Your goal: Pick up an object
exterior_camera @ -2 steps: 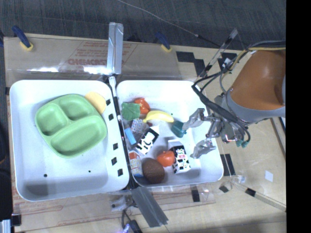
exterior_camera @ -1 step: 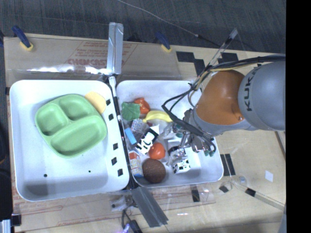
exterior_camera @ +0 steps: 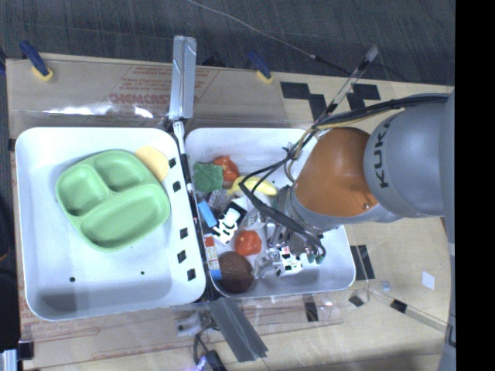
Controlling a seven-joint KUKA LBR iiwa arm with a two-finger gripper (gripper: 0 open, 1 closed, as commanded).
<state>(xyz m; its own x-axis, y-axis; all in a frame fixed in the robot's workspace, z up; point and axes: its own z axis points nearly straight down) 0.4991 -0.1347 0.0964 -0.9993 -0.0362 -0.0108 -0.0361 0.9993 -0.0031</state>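
Dark carpet runs behind a brown counter [exterior_camera: 93, 79] that carries two shallow white bins side by side. In the left bin [exterior_camera: 46, 284] sits a green divided plate [exterior_camera: 112, 199] with a yellow lump [exterior_camera: 153, 161] touching its upper right corner. The right bin [exterior_camera: 232, 141] holds the jumble to pick from: a green cloth-like piece [exterior_camera: 207, 177], a red thing [exterior_camera: 225, 165] just behind it, a yellow piece [exterior_camera: 259, 186], a small blue bar [exterior_camera: 206, 213] against the dividing wall, a black and white item [exterior_camera: 227, 224], an orange-red ball [exterior_camera: 248, 243] and a dark brown ball [exterior_camera: 234, 271] in the near corner.

From the right the grey arm [exterior_camera: 410, 161] reaches in, its orange band [exterior_camera: 332, 172] hanging over the middle of that bin. Below it the hand [exterior_camera: 280, 261] is down among the things, near the bin's front wall, just right of the orange-red ball and the brown ball. Cables and small parts crowd around it, so I cannot tell how it is set or whether anything is caught in it.

To my eye this is the reach-and-grasp step, with nothing lifted yet. Next would be settling squarely over one item, most likely one of the two balls beside it, closing on it, then rising straight up so the neighbours and the bin wall are not dragged along.
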